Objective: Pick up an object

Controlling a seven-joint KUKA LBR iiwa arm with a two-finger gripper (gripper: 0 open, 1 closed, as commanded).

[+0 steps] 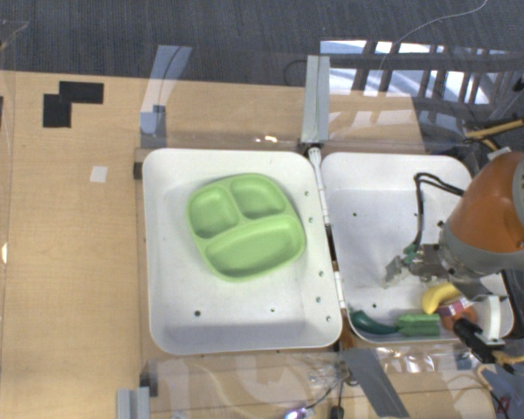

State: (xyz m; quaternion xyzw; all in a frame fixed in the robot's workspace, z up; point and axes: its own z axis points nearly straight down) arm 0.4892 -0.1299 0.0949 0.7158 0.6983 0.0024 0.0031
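Green divided plate (pixel 244 226) alone, left bin (pixel 170 321).

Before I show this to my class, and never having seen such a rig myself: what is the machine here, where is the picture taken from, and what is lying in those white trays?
One camera looks down at a slant on a wooden bench. The grey and orange shape at the right is a robot arm; its gripper hangs low over the right bin. Nothing is visibly between its fingers. The left bin holds a green divided plate. Along the right bin's near edge lie a dark green curved piece, a green block and a yellow object, with some small reddish items beside them that are too small to identify.
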